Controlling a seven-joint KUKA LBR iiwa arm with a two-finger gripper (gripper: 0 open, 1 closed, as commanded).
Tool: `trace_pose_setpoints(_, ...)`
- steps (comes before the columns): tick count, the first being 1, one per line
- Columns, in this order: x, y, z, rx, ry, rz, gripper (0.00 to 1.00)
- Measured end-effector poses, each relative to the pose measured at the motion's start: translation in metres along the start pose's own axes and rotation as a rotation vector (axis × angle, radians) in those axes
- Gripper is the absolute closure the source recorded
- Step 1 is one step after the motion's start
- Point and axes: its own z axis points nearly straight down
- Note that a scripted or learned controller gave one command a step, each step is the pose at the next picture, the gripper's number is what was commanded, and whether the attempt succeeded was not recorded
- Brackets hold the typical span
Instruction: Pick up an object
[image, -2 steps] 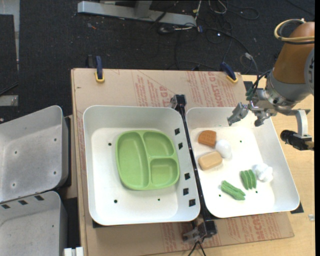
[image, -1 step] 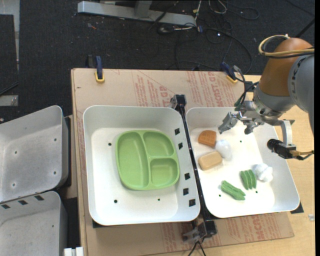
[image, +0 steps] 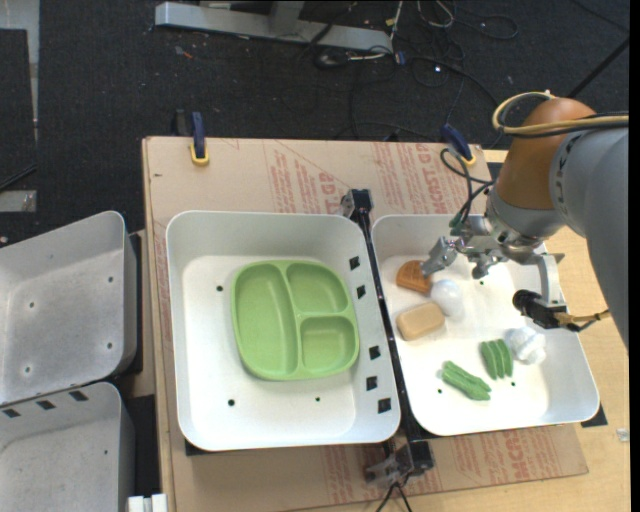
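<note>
Gripper (image: 463, 256) hangs over the back-left part of the right bin (image: 570, 400), fingers spread apart w/ nothing between them; one finger (image: 438, 258) slants out to the left, the other sits nearer the wrist. Arm (image: 585, 165) comes in from the right, orange band above the wrist, grey link running off the edge. Just below-left of the gripper: an orange-brown wedge-shaped item (image: 412, 276), near the bin's left wall. Beside it, a white roundish object (image: 446, 295), right under the left finger's tip as seen from this angle; can't tell if touching. Below those, a tan bread-like block (image: 420, 321), close to the white one. Further toward the front of the bin, a green pod-like piece (image: 466, 380) lying at a slant, and a 2nd green ribbed piece (image: 496, 358) just to its right. Next to that, a pale whitish item (image: 526, 345), w/ a black part (image: 530, 305) of the arm's gear above it. Left bin (image: 200, 400) touches the right one along a black divider strip; it holds a light green divided tray (image: 296, 319) w/ three compartments, lying flat approx. in the middle. Both bins sit on a brown cardboard-covered tabletop (image: 290, 175) w/ red print. A yellow clamp (image: 199, 150) at its back-left edge. White panels (image: 60, 300) lie off to the left, apart from the bench.
</note>
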Motion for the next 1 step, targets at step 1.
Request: trace_pose_setpoints(1, -0.0006, 0.0031, 0.0109, -0.011, -0.002, 0.001, 0.0)
